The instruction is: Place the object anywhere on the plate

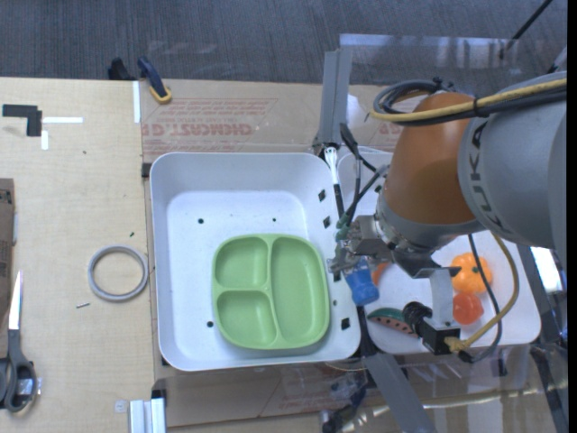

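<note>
My hand is in the middle right of the frame, just past the right edge of the left bin. A small blue thing hangs right under it, but I cannot tell if I have hold of it. The green plate sits in the left bin, just left of the blue thing. In the right bin I see orange fruit and a watermelon slice. A ring of tape lies at the left.
</note>
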Robot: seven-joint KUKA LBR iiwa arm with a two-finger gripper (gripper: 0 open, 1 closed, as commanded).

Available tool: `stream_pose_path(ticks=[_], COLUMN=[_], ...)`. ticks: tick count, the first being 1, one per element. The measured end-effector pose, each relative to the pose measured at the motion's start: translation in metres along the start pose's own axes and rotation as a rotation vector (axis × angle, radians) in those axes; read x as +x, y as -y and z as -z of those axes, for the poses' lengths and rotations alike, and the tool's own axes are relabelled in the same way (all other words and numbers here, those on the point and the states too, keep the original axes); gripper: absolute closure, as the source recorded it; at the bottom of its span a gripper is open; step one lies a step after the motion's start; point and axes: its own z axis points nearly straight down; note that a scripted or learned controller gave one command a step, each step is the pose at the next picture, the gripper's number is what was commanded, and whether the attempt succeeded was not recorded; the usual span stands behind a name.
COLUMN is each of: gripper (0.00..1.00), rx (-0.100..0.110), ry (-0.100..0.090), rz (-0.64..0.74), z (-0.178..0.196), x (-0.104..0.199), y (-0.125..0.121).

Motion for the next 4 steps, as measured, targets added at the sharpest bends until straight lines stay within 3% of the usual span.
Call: stream_pose_path(ticks=[1, 3, 4], gripper=[1.0, 1.0, 1.0], rx=[0.001, 0.0, -0.001], ry=[0.0, 0.0, 0.0], rz=[-0.001, 0.005, 0.001], z=[-0.028, -0.017, 0.001], x=[-0.005, 0.057, 0.007], y=[0.0, 0.001, 0.0])
